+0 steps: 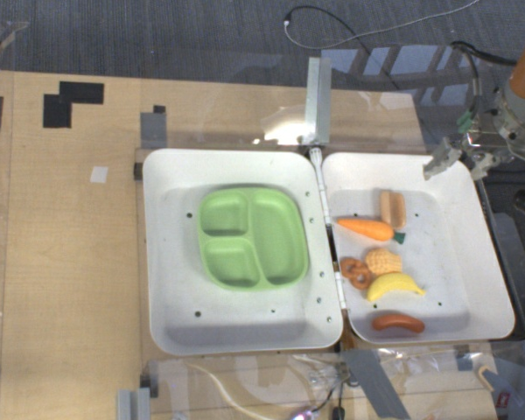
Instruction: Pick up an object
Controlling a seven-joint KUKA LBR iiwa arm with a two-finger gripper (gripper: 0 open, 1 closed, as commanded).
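**Carrot [365,228] waits for a grab**

The toy carrot lies in the right bin [459,234], down and left of the gripper [451,157], well apart. It looks light, hard and slippery, so grab its fat middle. Gripper spread or pressed together? I cannot tell.

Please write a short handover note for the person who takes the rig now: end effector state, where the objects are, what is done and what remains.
End effector: above the far right corner of the right bin, holding nothing.
Objects, all in the right bin: hot dog bun at the far side, carrot next to it, pretzel, corn cob, banana, sausage nearest the front wall.
Left bin: green divided plate, nothing on it.
Done: no pick yet.
Left: descend onto one object, grasp it and lift it.
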